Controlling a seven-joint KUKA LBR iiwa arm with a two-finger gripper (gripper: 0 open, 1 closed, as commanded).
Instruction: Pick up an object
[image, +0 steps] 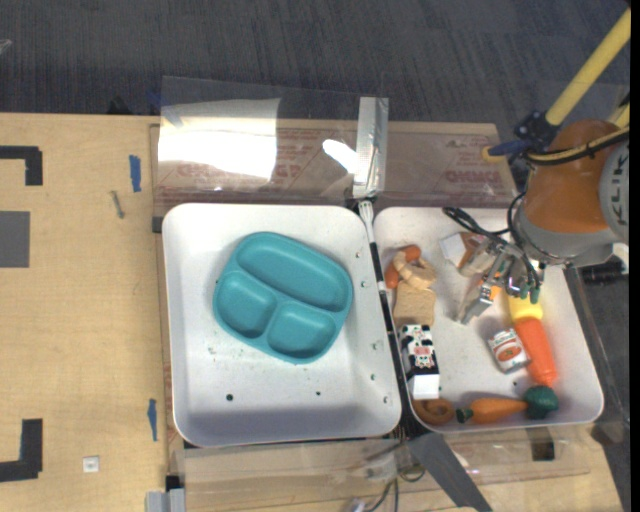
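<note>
- The gripper (487, 290) hangs over the upper middle of the right bin (585, 330), at the end of the grey arm (575, 195) with its orange band, which comes in from the right.
- Its metal fingers (470, 308) point down and to the left; I cannot tell whether they are spread or pressed together, and nothing is seen pinched between them.
- Just right of the gripper lies a carrot (537, 340) with a yellow top end, running down toward the bin's lower right corner, ending near a dark green piece (541, 400).
- Below and slightly right of the gripper, touching the carrot's left side, sits a small white and red can (507, 349).
- Further below, along the bin's near wall, lies a second carrot (492, 408), pointing left toward a small brown round piece (433, 410).
- Left of the gripper, near the wall between the bins, rests a tan block (416, 300), with a small brown and orange toy (404, 264) just above it.
- Below and left of the gripper stands a small black and white carton (419, 352).
- Just above and left of the gripper lies a pale crumpled piece (452, 247); what it is cannot be made out.
- Well to the left, in the left bin (200, 400), lies a teal divided plate (284, 295) with three compartments.
</note>
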